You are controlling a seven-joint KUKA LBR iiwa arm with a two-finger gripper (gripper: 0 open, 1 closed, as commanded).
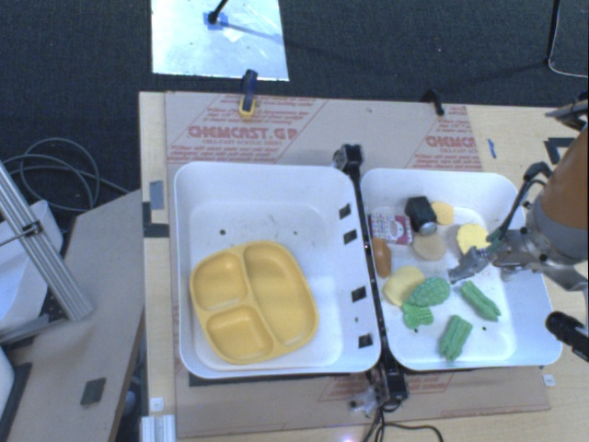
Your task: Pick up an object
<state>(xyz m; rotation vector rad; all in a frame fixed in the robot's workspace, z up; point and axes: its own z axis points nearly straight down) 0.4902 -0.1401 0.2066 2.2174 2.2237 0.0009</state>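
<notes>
The arm [563, 205] was extended in from the right edge, angled downward to the left. The gripper [467, 265] was held low, its grey fingers [460, 271] pointed left.

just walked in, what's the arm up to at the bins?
The KUKA arm reaches in from the right over the right bin, which holds a scatter of small toy food items. Its tool sits low among them, between a yellow piece and a green piece. I can't see anything between its fingers, so no pick is evident. The left bin holds a yellow divided tray, untouched.
</notes>
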